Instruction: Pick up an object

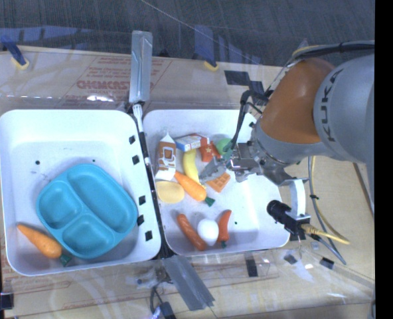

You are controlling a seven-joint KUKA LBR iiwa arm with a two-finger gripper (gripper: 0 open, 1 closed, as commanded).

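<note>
The right bin (pixel 263 234) holds a heap of toy food. There is a yellow banana (pixel 190 165), a carrot (pixel 191 187), a brown-and-white carton (pixel 166 157), a pale potato-like piece (pixel 170 192), a white egg (pixel 208 230), a red chili (pixel 224 225) and another orange carrot (pixel 188 232). My gripper (pixel 222 167) hangs low over the middle of this bin, just right of the banana, by a green item (pixel 223 145) and an orange wedge (pixel 218 183). The arm's wrist covers much of the gripper from above.
The left bin (pixel 24 131) holds a blue divided plate (pixel 85 209) and a carrot (pixel 40 240) at its front left corner. A metal divider bar (pixel 140 68) stands between the bins at the back. Cables and a black fitting (pixel 286 218) hang over the right bin's front right corner.
</note>
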